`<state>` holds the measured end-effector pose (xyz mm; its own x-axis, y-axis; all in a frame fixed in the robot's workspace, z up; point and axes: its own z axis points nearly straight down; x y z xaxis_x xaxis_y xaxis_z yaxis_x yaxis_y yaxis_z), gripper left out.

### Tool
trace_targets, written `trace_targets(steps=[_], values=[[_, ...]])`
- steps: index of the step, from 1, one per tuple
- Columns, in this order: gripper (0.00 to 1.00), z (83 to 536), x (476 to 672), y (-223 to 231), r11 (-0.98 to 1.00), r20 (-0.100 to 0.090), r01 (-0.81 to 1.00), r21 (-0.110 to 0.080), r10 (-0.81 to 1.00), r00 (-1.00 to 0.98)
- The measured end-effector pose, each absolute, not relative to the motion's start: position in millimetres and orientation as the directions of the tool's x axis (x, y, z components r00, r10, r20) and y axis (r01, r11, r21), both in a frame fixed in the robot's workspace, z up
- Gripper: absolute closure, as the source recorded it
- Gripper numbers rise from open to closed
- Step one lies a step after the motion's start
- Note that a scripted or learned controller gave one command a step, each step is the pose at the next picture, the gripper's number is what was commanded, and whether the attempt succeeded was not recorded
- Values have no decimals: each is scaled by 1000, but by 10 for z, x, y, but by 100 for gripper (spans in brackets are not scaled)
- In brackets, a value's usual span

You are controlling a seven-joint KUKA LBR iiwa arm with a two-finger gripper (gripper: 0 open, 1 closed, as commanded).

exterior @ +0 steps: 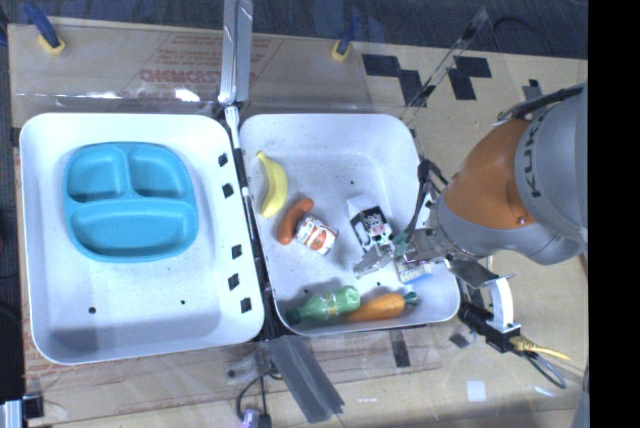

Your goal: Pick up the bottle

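Note:
The green bottle (322,305) lies on its side along the front wall of the right bin (330,131), its cap end touching an orange carrot (380,306). My gripper (380,251) hangs low over the right part of this bin, just above and to the right of the bottle and apart from it. Nothing shows between its tips. The grey arm with its orange band (485,191) reaches in from the right over the bin's rim.
A yellow banana (271,184), a red sausage (294,220) and a small red and white can (317,236) lie left of the gripper. The left bin (40,246) holds a blue divided plate (130,198). A metal divider (236,46) stands between the bins.

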<state>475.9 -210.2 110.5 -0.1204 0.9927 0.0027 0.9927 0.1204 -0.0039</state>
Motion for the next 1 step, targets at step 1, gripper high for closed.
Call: trace_targets(steps=[1], values=[[0,1116,4876,-2106,149,1,989,0,989,-149]])
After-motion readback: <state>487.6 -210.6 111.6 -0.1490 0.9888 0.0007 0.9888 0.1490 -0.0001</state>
